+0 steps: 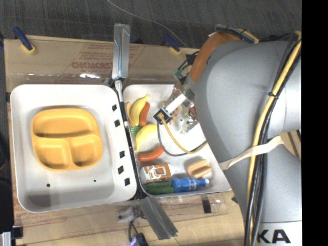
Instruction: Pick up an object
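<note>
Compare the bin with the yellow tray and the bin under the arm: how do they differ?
The tray bin holds one large yellow divided tray; the arm's bin holds many small things, among them a banana, a carton and a blue bottle. The gripper hangs over the arm's bin; nothing hangs over the tray bin. Both are white and shallow.

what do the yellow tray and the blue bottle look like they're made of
The yellow tray looks like moulded plastic: one even colour, rounded compartment walls, a soft sheen. The blue bottle is probably plastic too, smooth with a pale highlight and a white cap, but it is too small to be sure.
</note>
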